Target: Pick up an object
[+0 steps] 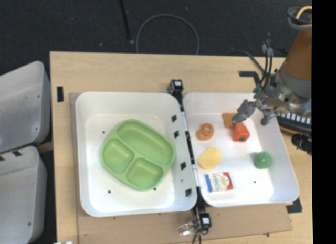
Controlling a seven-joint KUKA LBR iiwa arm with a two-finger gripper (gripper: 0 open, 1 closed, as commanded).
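Note:
The right bin point(278, 185) holds several small objects: an orange ring point(206, 131), a yellow lemon-shaped piece point(210, 158), a red pepper-like piece point(240, 133), an orange piece point(228, 118) just behind it, a green ball point(263, 159) and a small white carton with red and blue print point(218, 181). My gripper point(254, 116) hovers over the back right of this bin, just above and to the right of the red piece. Its fingers point(242, 113) stand spread open with nothing between them.
The left bin point(89, 195) carries a green three-compartment plate point(137, 154). A ridge with black clips point(184, 143) divides the two bins. The arm's orange band point(299, 54) and cables rise at the right. White chair backs point(21, 106) stand at the far left.

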